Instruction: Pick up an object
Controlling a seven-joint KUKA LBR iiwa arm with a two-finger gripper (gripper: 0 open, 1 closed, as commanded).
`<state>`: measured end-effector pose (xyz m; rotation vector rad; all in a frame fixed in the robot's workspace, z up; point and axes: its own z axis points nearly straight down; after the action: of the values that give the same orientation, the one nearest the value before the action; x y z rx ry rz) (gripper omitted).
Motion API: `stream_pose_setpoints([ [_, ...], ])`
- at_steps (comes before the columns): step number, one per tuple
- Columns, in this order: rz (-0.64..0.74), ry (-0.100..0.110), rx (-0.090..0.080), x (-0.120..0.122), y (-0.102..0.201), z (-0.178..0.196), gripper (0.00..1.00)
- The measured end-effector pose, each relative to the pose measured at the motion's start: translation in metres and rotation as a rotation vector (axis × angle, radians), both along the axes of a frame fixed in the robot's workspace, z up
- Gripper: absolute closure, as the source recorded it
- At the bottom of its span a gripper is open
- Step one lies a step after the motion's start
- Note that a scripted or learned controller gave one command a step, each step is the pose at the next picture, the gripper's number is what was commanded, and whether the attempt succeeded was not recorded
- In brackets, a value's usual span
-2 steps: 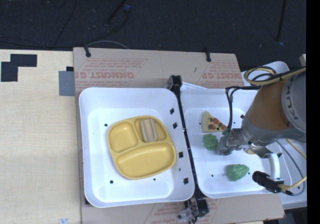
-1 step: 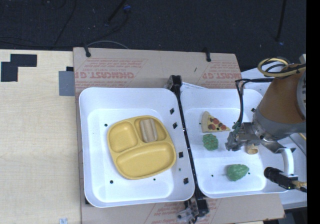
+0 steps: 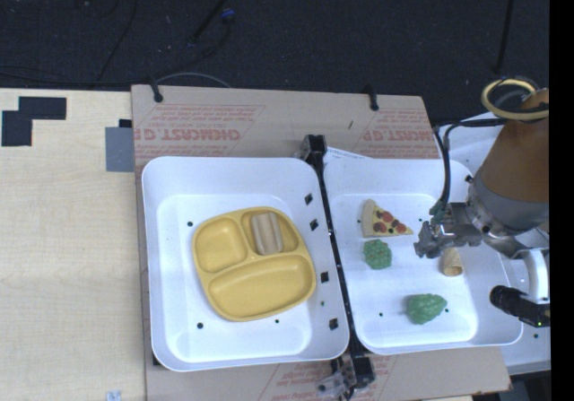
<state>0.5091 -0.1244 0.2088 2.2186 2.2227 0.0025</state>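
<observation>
The cone (image 3: 451,263) lies just under the gripper (image 3: 433,242), whose finger state I cannot tell; a good grasp likely needs centring over it before descending.

Two bins sit side by side on the surface. In the left bin (image 3: 166,211) a divided tray (image 3: 253,281) lies centrally. In the right bin (image 3: 395,336), a pizza slice (image 3: 384,221) lies toward the far edge, a small broccoli (image 3: 378,254) just before it, a larger broccoli (image 3: 424,307) toward the near right corner, and a cone (image 3: 451,262) near the right edge.
</observation>
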Motion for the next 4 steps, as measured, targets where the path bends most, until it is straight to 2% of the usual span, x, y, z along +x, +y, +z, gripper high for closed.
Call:
stream_pose_setpoints([
  [1,0.0,-0.001,-0.001,0.003,0.006,0.044,1.0],
  [2,0.003,0.004,0.001,0.008,0.051,0.046,1.0],
  [4,0.004,0.007,0.002,0.004,0.173,0.041,1.0],
])
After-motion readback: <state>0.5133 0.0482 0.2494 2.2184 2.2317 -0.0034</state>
